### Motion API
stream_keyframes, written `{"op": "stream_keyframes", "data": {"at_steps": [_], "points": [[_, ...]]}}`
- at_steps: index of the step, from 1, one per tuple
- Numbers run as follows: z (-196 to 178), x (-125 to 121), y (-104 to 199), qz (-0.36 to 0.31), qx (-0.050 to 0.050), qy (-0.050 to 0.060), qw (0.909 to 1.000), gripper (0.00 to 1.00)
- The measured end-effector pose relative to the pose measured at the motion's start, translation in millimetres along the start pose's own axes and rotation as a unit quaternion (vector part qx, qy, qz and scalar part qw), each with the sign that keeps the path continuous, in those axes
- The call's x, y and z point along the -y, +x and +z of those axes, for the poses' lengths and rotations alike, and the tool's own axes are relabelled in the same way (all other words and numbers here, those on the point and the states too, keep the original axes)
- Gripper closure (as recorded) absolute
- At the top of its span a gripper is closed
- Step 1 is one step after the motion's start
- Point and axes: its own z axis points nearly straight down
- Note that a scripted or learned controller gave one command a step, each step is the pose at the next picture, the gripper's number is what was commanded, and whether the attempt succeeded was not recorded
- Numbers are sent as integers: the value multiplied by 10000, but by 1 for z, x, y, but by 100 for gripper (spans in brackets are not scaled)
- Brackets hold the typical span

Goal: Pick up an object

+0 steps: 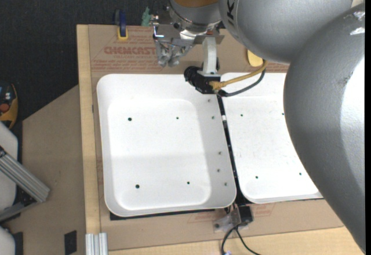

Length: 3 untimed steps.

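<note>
My gripper (168, 55) hangs under the orange-banded wrist, over the brown bench surface just beyond the far rim of the left bin (116, 132). I see nothing held in it. A small pale yellow object (255, 58) peeks out from under the arm at the far edge of the right bin (272, 149); most of it is hidden. The grey arm covers the right bin's right half.
A black fitting with a tan cable (201, 81) hangs from the wrist over the far end of the seam between the bins. A blue and yellow clamp (122, 25) and a green clip (148, 17) sit on the bench's far edge. A connector and cable (235, 220) lie at the front.
</note>
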Motion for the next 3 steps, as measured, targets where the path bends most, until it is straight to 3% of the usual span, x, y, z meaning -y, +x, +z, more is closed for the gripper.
{"op": "stream_keyframes", "data": {"at_steps": [1,2,3], "points": [[-35,23,-133,55,35,36,10000,100],[-15,47,-270,64,41,67,9999,100],[-50,66,-272,-4,16,22,10000,100]]}}
